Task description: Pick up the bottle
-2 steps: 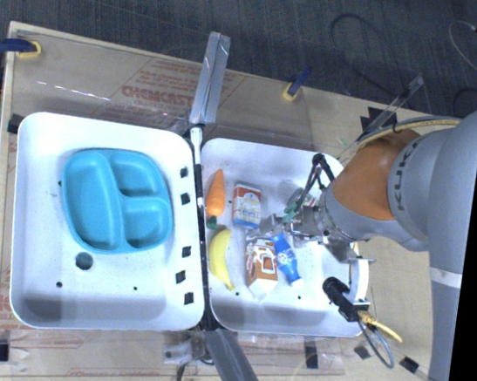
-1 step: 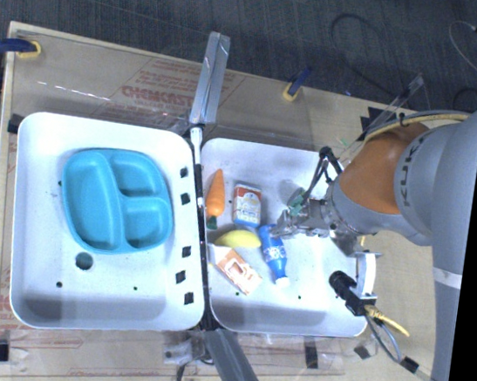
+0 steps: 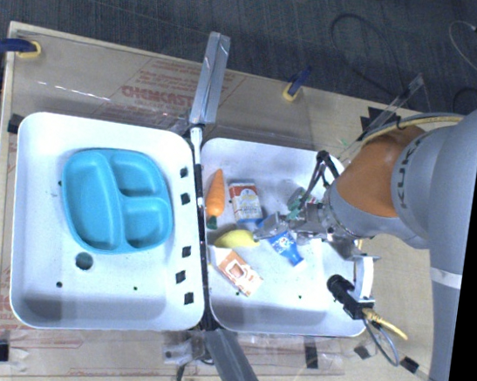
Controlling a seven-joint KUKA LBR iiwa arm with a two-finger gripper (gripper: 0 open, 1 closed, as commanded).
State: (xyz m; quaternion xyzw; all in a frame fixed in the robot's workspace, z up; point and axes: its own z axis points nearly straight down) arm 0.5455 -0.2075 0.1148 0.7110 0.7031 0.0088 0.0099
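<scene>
I read the arm [image 3: 416,179] reaching into the right bin [image 3: 317,320], with the left bin [image 3: 22,287] and its blue tray [image 3: 119,197] well to the far side. The gripper [image 3: 291,223] sits low over a clear bottle [image 3: 283,236] with a blue label; whether the fingers are apart or closed I cannot tell. Beyond the fingertips lie a carrot [image 3: 217,193], a lemon [image 3: 234,238], and two small cartons [image 3: 246,202] [image 3: 237,272]
</scene>
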